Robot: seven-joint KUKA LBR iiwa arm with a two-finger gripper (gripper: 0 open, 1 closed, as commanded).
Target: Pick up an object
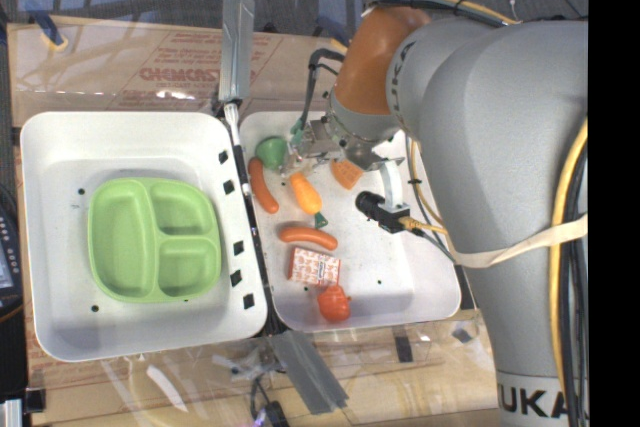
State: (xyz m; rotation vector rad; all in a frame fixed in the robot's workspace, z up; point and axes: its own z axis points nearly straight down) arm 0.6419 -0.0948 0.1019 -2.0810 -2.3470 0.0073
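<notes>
On my left, the left bin (40, 215) holds just a green divided plate (155, 240), so there is nothing there I'd go for. Everything worth picking is in the right bin (420, 285). Along its left side lies a reddish sausage (263, 185), with a green round piece (268, 151) just above it. Next come a carrot (307, 192), a second sausage (308, 237), a red-and-white packet (314, 267) and a red fruit (334, 304) near the front wall. An orange wedge (347, 175) sits further right.

The gripper (298, 155) is low at the back of this bin, just beside the green round piece and over the carrot's upper end. From this slant I can't tell how far it is open or whether it has anything.

I read this as the reach-and-grasp step, with nothing clearly lifted. Next it needs to close firmly on one piece, probably the green one or the carrot, then rise straight without dragging the neighbours. The arm (480, 115) blocks my view of the bin's right part.
</notes>
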